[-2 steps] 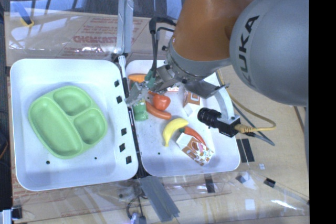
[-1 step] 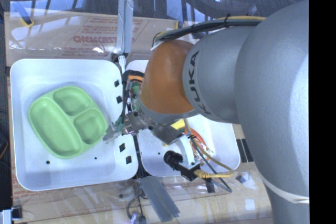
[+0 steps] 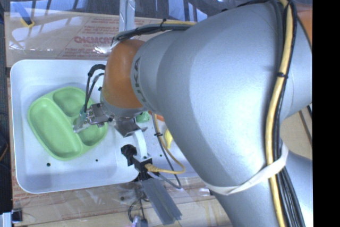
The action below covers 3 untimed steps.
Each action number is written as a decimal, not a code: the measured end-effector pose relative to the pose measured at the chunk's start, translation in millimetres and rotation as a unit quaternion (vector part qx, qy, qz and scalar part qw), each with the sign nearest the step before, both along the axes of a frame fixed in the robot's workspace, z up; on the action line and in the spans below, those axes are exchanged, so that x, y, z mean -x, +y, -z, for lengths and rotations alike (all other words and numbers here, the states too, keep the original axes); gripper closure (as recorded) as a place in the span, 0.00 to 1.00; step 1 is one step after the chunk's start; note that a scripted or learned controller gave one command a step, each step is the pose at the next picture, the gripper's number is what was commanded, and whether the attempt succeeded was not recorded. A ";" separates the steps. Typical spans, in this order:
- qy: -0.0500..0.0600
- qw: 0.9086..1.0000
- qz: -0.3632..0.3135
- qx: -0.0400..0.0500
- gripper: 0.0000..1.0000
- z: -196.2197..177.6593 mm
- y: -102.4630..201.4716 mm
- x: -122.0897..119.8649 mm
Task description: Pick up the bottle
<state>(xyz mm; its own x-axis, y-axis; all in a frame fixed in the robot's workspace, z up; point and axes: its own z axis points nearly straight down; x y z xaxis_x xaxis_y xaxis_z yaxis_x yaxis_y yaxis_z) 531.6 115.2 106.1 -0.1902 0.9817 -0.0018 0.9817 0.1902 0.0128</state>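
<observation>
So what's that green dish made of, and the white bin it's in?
The green dish looks like molded plastic: even matte colour, soft rounded compartments. The white bin seems to be smooth plastic too, slightly glossy with curved corners, though painted metal can't be ruled out.

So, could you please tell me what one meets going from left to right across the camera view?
Bin wall → green tray → hand → orange band → grey arm.
</observation>
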 end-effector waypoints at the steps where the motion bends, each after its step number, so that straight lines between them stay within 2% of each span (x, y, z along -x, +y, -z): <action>1: -0.005 1.000 -0.010 0.008 0.00 3.9 31.3 12.8; 2: 0.004 1.000 -0.002 0.018 1.00 -0.1 16.4 16.0; 3: 0.008 0.998 0.059 0.000 1.00 -92.2 34.8 -61.3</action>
<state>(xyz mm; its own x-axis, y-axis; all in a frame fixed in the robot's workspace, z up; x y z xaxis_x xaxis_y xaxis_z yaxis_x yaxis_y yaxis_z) 592.9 150.0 198.2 -0.0739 0.9973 -0.0003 0.9973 0.0739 -0.0029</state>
